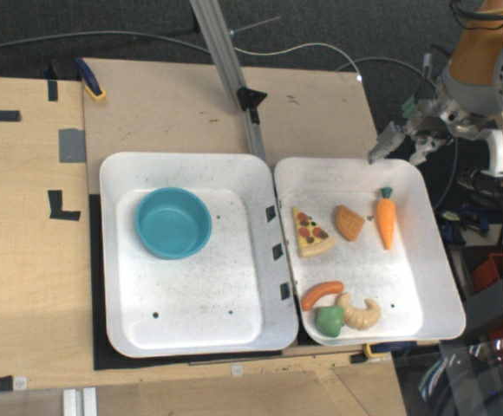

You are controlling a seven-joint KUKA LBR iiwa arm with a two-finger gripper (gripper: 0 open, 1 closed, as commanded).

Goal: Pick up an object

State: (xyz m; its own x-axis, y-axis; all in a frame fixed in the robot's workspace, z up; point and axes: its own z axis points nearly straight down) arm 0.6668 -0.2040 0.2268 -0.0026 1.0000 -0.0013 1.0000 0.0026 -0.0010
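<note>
Croissant (362, 313) (beside sausage (322, 294)), right bin (438, 319).

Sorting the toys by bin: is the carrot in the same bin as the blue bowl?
No. The carrot lies in the right bin, while the blue bowl sits in the left bin.

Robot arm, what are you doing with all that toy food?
The gripper hovers above the far rim of the right bin, holding nothing. In that bin lie a carrot, a pizza slice, a bread piece, a sausage and more. The left bin holds a blue bowl.
</note>
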